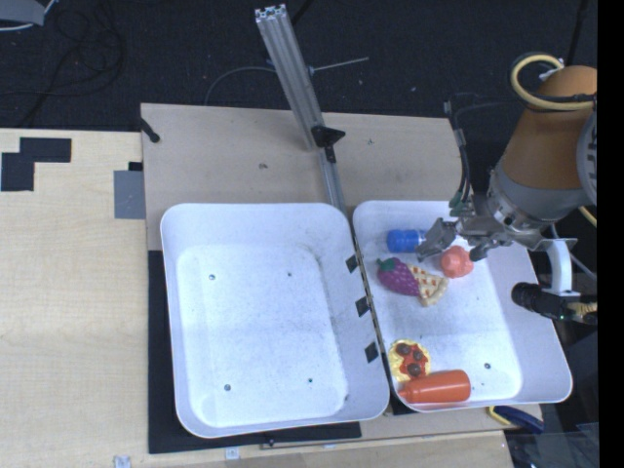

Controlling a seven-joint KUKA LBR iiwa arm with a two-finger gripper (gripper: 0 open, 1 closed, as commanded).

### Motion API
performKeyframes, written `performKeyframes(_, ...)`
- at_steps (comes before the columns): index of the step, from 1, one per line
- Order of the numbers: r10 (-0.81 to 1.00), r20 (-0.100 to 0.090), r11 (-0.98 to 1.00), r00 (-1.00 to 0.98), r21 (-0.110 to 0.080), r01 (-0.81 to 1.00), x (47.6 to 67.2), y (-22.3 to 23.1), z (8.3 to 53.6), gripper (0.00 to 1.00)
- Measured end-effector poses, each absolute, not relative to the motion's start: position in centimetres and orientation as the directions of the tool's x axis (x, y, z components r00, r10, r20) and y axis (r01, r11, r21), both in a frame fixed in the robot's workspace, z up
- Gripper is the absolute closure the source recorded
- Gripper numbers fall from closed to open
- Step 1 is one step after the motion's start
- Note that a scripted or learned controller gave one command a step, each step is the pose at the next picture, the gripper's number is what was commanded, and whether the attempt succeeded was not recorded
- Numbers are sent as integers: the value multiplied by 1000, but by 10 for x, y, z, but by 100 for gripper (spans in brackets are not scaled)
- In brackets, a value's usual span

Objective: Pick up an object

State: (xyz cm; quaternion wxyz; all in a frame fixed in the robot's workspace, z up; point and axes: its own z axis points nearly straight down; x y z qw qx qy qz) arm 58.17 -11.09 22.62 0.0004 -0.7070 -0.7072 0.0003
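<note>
The arm [546, 154] enters from three o'clock, its orange band uppermost and its grey wrist angled down and toward nine o'clock over the right bin [531, 383]. The gripper [456, 249] hangs low over that bin's upper half, its two fingers [434, 242] spread apart, one pointing toward nine o'clock and the other toward four. A small red ball [456, 262] sits right at the fingers, between their tips or just beneath them (which of the two cannot be told), and nothing shows it clamped.

At nine o'clock from the gripper lies a blue cylinder [403, 239], close to the bin's inner wall. Just below it, at about seven o'clock from the gripper, a purple bunch of grapes [396, 277] touches a pizza slice [429, 285], which lies just under the red ball. Well apart, toward six o'clock near the bin's front edge, a yellow piece with dark red spots [409, 358] rests against an orange-red sausage shape [436, 387].

The left bin [195, 227] lies alongside at nine o'clock.
</note>
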Motion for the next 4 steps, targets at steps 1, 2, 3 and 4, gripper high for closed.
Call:
performKeyframes(1, 1000, 0, 0, 0, -6, 1000, 578, -119, 167, 0)
performKeyframes(2, 1000, 0, 0, 0, -5, 1000, 582, -126, 120, 0)
performKeyframes(3, 1000, 0, 0, 0, -1, 1000, 582, -125, 91, 0)
performKeyframes(4, 1000, 0, -2, 2, 1, 1000, 582, -126, 102, 100)
